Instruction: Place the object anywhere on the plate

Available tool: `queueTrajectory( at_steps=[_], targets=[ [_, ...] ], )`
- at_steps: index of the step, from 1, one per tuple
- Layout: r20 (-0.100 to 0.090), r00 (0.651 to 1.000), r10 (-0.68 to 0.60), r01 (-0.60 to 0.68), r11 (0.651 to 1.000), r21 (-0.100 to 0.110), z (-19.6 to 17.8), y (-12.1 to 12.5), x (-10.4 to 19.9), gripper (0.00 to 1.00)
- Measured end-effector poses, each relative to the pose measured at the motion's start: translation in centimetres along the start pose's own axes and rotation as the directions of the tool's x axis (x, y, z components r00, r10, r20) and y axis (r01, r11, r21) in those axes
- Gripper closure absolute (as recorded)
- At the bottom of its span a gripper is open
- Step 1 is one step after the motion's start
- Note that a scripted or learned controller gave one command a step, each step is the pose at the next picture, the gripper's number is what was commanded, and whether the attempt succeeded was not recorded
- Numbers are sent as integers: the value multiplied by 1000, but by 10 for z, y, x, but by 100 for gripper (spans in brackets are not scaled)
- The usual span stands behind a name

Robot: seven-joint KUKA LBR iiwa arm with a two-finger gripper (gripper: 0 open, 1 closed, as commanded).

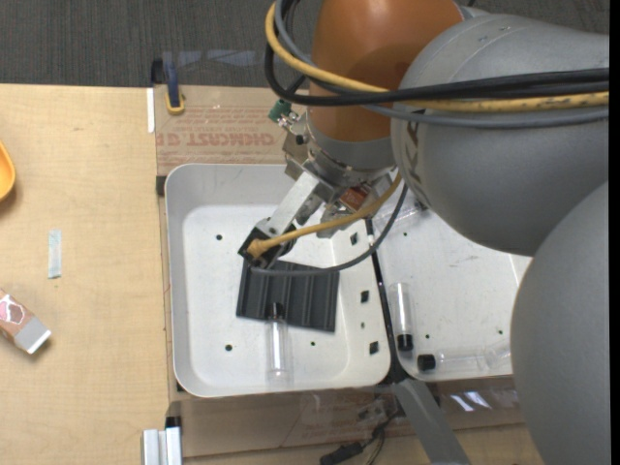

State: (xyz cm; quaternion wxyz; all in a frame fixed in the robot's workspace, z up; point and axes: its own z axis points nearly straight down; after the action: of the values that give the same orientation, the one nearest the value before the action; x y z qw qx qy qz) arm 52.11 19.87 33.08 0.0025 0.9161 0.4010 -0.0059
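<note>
A pale wooden bench (87, 163) stands before dark carpet (116, 17) and bears two white bins. In the left bin (194, 260) a dark ribbed plate (300, 298) lies flat. A clear tube (278, 349) lies at its near edge, its far end overlapping the plate. The gripper (325, 187) hangs above the plate's far side; whether it is open or closed cannot be told.

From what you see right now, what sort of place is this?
Probably a robotics lab or test station: a grey robot arm reaches over two shallow white bins set on a plain wooden bench.
</note>
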Motion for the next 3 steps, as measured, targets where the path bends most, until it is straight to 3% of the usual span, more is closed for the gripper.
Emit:
queueTrajectory(
  at_steps=[1, 2, 3],
  targets=[
    [-6, 953, -303, 303, 953, 0, 61, -46, -14, 100],
    [-7, 874, -485, 485, 874, -1, 117, 8, -72, 100],
    [-7, 879, -477, 477, 879, -3, 125, -33, -27, 100]
  ],
)
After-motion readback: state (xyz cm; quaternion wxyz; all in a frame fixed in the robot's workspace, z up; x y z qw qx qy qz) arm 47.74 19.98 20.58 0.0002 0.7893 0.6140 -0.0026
